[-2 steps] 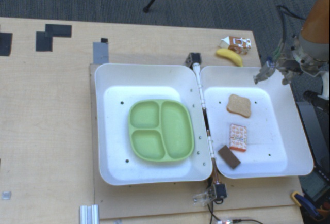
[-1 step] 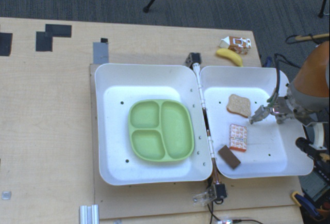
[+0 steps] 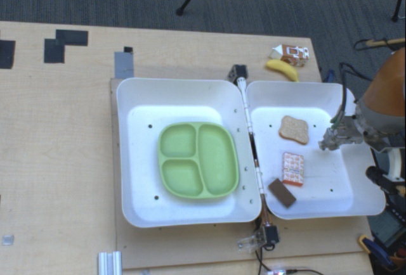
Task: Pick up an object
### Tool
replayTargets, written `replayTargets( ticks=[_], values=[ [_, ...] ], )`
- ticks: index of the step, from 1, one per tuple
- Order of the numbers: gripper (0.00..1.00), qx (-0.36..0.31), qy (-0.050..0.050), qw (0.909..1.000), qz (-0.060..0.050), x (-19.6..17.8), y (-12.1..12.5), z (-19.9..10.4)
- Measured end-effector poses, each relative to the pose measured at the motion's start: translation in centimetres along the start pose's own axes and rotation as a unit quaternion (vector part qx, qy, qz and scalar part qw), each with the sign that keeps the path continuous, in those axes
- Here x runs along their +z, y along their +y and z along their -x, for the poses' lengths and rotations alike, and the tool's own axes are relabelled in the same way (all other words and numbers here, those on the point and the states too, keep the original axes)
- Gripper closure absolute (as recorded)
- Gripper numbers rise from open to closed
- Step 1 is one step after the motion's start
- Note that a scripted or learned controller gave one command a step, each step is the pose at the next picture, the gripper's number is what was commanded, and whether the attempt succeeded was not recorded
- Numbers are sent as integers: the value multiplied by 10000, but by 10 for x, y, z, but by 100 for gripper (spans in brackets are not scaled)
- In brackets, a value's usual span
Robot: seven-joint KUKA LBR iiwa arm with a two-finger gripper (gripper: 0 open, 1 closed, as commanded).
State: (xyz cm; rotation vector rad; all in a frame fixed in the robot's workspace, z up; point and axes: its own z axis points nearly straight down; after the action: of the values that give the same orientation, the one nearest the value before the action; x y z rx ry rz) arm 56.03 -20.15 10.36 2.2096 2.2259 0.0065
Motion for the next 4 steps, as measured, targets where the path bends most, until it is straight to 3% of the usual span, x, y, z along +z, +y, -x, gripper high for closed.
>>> replayTargets(
  ticks=[1,2,3,4],
  values=[
    [0,2,1,10000,-2,0,0,0],
    [0,32,-1,10000,2,16,-71,-51],
    [100,23,-4,10000,33,5,-69,-51],
    [0,24,-3,10000,30,5,-69,-51]
  ],
)
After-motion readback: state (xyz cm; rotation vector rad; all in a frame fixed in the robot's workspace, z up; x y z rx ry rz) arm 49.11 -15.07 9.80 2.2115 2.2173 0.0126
